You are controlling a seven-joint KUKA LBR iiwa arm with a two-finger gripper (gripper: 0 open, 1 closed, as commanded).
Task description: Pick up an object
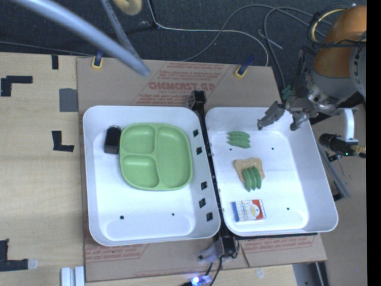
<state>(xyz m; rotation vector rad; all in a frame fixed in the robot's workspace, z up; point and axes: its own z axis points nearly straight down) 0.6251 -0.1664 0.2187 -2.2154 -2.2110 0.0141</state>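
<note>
Hovering over the far right corner of the right bin (pixel 309 159), the gripper (pixel 281 119) hangs with its two dark fingers spread apart and nothing between them; one finger (pixel 269 117) points down toward the bin's upper floor, the other (pixel 296 122) sits closer to the bin's right wall. Above it the grey arm (pixel 333 79) with its orange band (pixel 345 25) comes in from beyond that wall. Taking the right bin as the landmark, a small green leafy object (pixel 239 139) lies in its upper left part, near the gripper but apart from it. Near the bin's middle lies a tan piece (pixel 245 165) with a second green object (pixel 253 178) resting partly on it. Toward the bin's near edge sits a small white box with red and blue printing (pixel 248 210). Left of the right bin, touching it along a clipped seam, the left bin (pixel 98 177) holds a green divided plate (pixel 156 157) and a small black block (pixel 112 140) just beside the plate's left rim. Both bins rest on a brown cardboard sheet (pixel 178 79).
</note>
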